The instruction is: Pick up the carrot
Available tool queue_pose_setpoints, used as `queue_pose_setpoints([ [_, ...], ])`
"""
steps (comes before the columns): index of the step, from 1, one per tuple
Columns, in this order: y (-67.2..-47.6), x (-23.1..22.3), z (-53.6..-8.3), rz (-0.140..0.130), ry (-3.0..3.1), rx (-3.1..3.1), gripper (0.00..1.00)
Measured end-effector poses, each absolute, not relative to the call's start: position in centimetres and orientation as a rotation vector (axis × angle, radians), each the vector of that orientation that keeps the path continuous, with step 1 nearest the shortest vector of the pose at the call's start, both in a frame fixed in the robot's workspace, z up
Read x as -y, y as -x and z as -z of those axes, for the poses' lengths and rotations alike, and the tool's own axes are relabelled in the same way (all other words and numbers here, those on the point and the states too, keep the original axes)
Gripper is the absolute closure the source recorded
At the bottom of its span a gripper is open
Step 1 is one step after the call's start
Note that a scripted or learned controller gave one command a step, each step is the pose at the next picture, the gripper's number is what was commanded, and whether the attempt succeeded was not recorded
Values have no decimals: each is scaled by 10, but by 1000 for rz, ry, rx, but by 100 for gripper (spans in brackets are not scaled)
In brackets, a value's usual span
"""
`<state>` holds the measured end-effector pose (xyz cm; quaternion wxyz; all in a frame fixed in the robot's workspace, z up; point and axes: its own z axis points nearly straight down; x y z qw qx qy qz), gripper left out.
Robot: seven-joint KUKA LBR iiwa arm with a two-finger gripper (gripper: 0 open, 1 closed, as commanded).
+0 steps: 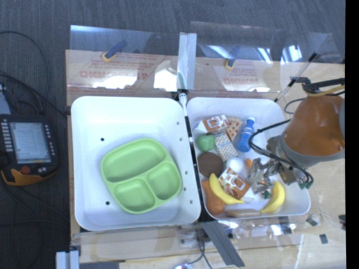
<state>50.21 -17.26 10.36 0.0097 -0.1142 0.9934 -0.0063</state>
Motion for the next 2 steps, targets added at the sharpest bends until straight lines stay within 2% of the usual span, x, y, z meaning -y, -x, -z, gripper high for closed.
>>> queue_pose_setpoints([
  [1, -509, 141, -227, 7, 512, -3087, 100],
  [2, -506, 143, -280, 2, 1109, -2933, 100],
])
